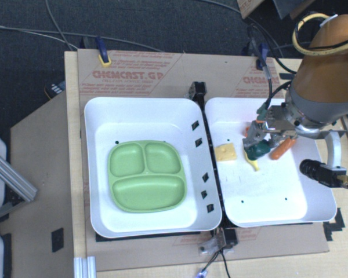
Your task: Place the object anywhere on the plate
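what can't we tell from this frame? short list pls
- Two-finger gripper, camera view: its fingertips sit low over a cluster of small objects, and the wrist covers them, so open or shut cannot be told.
- Small teal object and orange carrot-like piece: partly under the gripper, shapes unclear, contact cannot be judged.
- Thin yellow piece: too small to identify.
- Arm above the orange band: cut off by the top edge.

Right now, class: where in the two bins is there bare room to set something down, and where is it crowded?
The plate has all three compartments bare. The right bin's near floor is free. It is crowded around the end effector, among the cheese, green toy and carrot.
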`<state>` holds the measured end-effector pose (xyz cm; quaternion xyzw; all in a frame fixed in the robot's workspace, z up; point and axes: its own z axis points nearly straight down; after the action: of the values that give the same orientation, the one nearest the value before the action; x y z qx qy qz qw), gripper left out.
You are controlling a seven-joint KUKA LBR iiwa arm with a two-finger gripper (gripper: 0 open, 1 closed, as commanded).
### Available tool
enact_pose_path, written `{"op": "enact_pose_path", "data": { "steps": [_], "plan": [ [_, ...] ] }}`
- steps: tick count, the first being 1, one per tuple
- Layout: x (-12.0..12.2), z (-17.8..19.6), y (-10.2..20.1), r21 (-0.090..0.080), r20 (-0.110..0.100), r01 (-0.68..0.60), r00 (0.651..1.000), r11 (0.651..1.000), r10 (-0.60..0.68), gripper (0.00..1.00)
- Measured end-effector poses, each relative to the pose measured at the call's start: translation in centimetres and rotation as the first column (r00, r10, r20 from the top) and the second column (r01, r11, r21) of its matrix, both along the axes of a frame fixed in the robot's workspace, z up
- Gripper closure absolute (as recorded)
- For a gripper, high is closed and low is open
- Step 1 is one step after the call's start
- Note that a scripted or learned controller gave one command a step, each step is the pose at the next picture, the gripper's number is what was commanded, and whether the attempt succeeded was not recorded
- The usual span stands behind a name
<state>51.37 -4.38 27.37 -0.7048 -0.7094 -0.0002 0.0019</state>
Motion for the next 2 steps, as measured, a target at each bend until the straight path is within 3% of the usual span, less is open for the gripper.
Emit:
{"op": "enact_pose_path", "data": {
  "steps": [2],
  "plan": [
    [3.0,-0.5,9.5,-0.002,0.004,0.001,1.0,1.0,-0.001,1.0]
  ]
}}
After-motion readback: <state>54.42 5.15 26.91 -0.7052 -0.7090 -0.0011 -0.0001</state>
